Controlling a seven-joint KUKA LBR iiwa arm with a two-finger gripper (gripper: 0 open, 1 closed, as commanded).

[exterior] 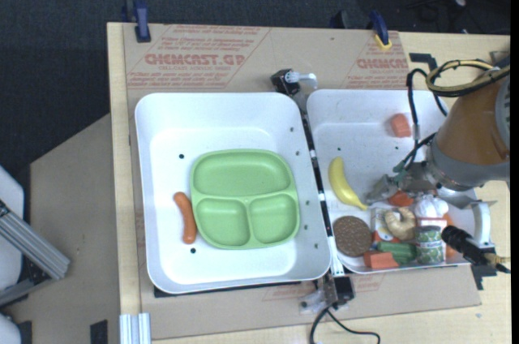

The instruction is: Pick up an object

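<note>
In the right bin (357, 111), a yellow banana (344, 183) lies near the left wall. Below it sits a brown round patty (352, 235). Several small toy foods are heaped at the bin's lower right: a white and tan piece (397, 222), a green piece (399, 251) and a red block (378, 260). An orange piece (399, 124) lies alone toward the back. My gripper (403, 190) is low over the heap, just right of the banana, with the arm's orange band (477, 127) above it.
The left bin (162, 139) holds a green divided plate (243, 198) and an orange sausage (186, 217) beside the plate's left edge. A black cable (415, 103) loops over the right bin's back. Blue clamps (142, 18) grip the bench's far edge.
</note>
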